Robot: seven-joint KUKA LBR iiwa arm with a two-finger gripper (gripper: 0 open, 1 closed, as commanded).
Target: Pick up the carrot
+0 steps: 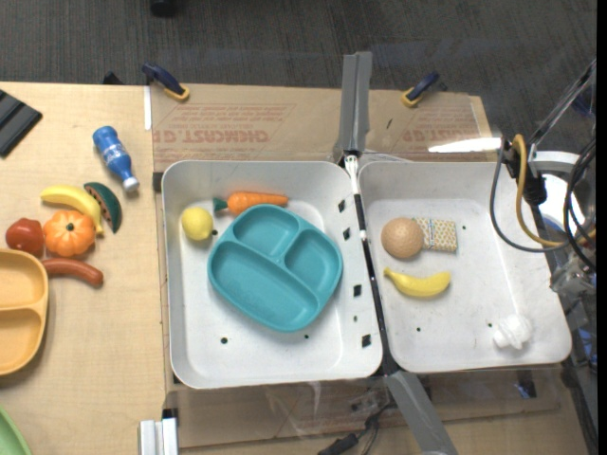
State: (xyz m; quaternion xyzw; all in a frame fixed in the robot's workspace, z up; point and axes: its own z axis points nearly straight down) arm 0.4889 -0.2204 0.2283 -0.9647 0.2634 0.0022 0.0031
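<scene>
The carrot (256,200), orange with a green stub at its left end, lies flat in the left bin (185,349) close to the far wall. It touches the upper edge of a teal divided plate (277,265). A yellow lemon (196,223) sits just left of the carrot's green end. Black cables (517,192) and grey arm hardware (574,282) stand at the right edge of the view, beyond the right bin and far from the carrot.
The right bin (474,349) holds a brown round item (402,238), a cracker (437,235), a banana (419,282) and a small white lump (511,333). Left of the bins lie a blue bottle (115,157), toy fruit (68,232) and a yellow tray (19,311).
</scene>
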